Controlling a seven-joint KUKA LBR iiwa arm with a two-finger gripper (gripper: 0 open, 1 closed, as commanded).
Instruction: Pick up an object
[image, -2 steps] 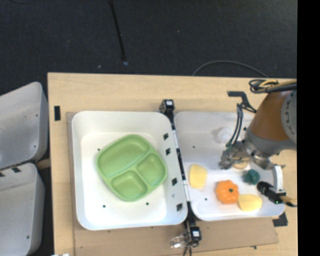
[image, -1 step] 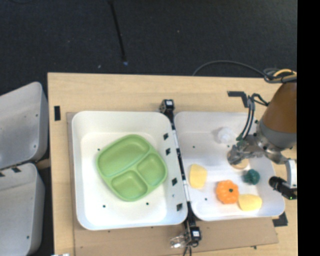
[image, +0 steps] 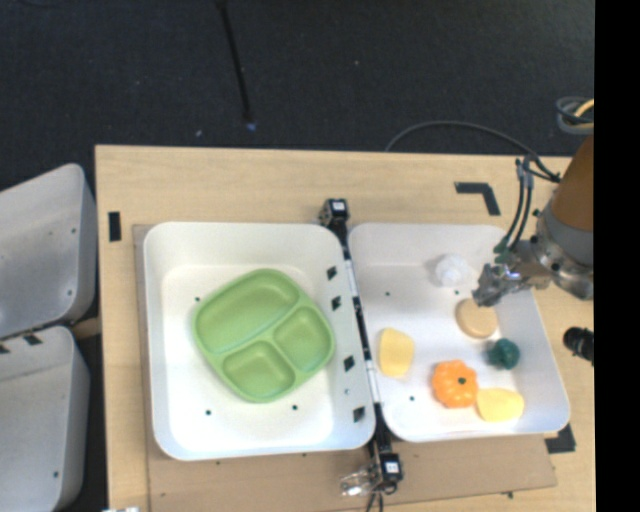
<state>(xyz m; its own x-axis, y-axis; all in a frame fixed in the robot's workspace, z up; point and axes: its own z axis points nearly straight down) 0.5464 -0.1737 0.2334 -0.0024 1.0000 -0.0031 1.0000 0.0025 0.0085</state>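
Camera view | gripper (image: 487, 291) low in right bin (image: 400, 250), just above tan round piece (image: 477, 321); finger state unclear | nearby: white lump (image: 450, 269), teal ball (image: 504, 353), orange pumpkin (image: 455, 384), two yellow pieces (image: 397, 353) (image: 499, 404) | left bin (image: 170, 300): green divided tray (image: 263, 334)

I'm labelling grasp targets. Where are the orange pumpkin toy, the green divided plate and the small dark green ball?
orange pumpkin toy (image: 454, 384), camera view, middle of its body.
green divided plate (image: 263, 334), camera view, central ridge between compartments.
small dark green ball (image: 504, 353), camera view, its centre.
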